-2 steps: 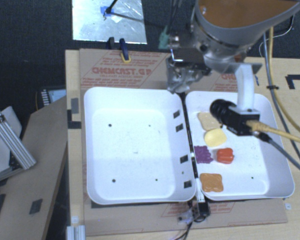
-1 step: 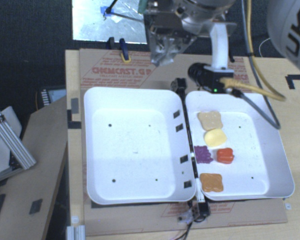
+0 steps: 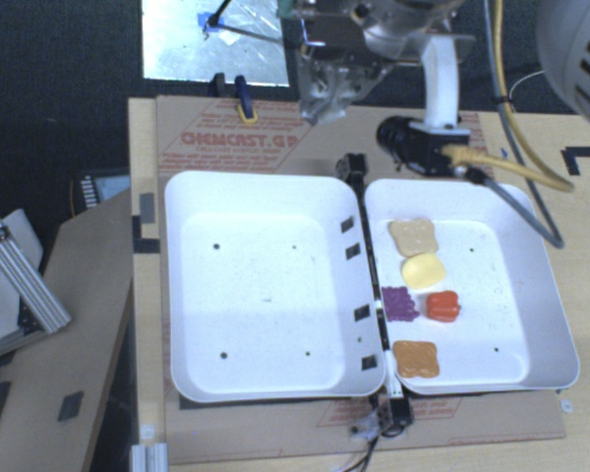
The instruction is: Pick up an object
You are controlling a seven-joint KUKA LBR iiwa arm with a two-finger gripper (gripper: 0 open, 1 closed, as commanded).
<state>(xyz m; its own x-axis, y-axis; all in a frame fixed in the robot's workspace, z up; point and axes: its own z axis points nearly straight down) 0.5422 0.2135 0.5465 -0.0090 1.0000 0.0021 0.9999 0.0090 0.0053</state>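
Several small toy foods lie along the left side of the right bin (image 3: 531,293). From back to front they are a beige toast slice (image 3: 413,235), a yellow piece (image 3: 423,270), a purple grape bunch (image 3: 399,304) beside a red pepper (image 3: 443,306), and an orange-brown biscuit (image 3: 416,358). My gripper (image 3: 322,101) hangs high over the cardboard behind the bins, above the left bin's far right corner and well away from all the food. Its tip looks blurred.
The left bin (image 3: 192,264) sits beside the right one, with black clips (image 3: 359,254) along the shared wall. A shiny metal sheet (image 3: 211,28) lies at the back left. A blue and yellow clamp (image 3: 244,101) stands on the cardboard edge.
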